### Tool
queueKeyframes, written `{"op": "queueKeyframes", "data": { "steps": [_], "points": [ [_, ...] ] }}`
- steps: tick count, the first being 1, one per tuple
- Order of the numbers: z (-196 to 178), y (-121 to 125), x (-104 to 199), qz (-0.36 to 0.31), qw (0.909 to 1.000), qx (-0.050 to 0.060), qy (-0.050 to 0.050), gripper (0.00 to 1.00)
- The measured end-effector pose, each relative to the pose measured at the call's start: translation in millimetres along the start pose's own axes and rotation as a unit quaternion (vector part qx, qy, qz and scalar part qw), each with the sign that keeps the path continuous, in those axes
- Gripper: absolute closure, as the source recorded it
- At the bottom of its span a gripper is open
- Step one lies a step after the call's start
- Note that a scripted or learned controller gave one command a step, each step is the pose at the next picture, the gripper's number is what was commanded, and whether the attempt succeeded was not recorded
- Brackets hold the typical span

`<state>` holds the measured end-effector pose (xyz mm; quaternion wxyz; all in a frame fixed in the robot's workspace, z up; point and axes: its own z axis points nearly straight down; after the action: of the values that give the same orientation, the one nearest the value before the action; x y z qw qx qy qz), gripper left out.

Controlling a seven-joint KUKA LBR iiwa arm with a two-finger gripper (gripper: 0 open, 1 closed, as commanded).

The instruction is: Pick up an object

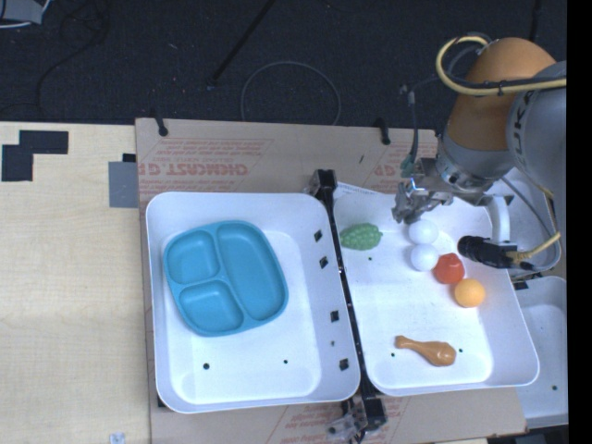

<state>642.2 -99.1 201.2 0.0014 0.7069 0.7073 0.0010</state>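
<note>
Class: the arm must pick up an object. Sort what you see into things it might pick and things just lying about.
Might be picked: green item, two white balls, red item, orange ball, drumstick-shaped toy.

Just lying about: blue divided tray, cables.

place: robotics lab | evidence: white bins (176, 377), cardboard sheet (231, 146), loose cables (287, 86)
</note>
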Motion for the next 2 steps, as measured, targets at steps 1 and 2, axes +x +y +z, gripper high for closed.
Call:
{"op": "queueKeyframes", "data": {
  "steps": [1, 2],
  "points": [
    [-43, 1, 3, 0.0, 1.0, 0.001, 0.0, 1.0],
    [-49, -8, 50, -0.002, 1.0, 0.003, 0.001, 1.0]
  ]
}}
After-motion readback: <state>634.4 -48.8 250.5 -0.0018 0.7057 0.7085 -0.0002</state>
